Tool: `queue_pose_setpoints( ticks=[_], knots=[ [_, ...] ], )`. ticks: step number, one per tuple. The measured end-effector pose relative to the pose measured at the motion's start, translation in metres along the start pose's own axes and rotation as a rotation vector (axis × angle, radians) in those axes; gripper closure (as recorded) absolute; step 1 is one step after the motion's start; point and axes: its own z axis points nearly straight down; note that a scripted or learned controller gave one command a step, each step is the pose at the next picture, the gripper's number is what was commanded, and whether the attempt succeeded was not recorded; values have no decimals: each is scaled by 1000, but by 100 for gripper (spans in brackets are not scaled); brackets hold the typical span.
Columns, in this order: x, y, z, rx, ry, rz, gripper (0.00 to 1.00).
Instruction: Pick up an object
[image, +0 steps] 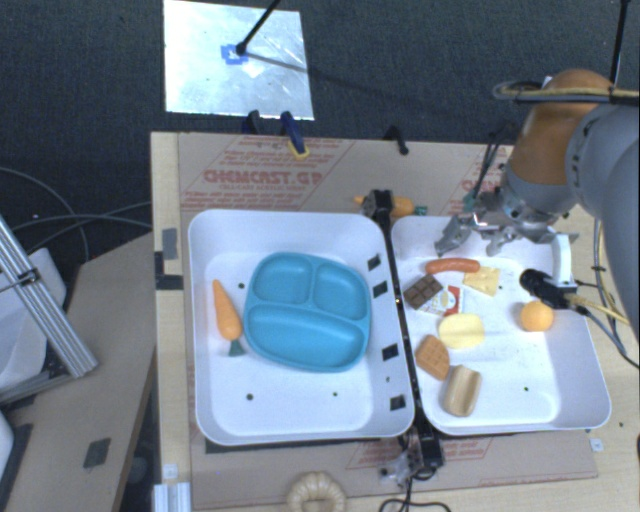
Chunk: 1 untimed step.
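My gripper (472, 238) hangs over the far edge of the right bin (580, 395), open, with nothing between its fingers. Just below it in the bin lies a red sausage (452, 266), with a pale cheese wedge (484, 281) beside it. A chocolate bar (423, 291), a red-and-white packet (451, 300), a yellow slice (461, 330), a waffle piece (432, 356), a bread roll (461, 390) and an orange (537, 316) are spread over the same bin.
The left bin (215, 400) holds a blue divided plate (306, 310) and a carrot (228, 310) along its left side. A black divider (395, 300) runs between the bins. A ring-shaped pastry (318, 492) lies on the bench in front.
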Motion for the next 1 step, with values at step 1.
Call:
queue_pose_setpoints(
  ticks=[1],
  knots=[
    [2, 1, 43, -15, -2, -1, 0]
  ],
)
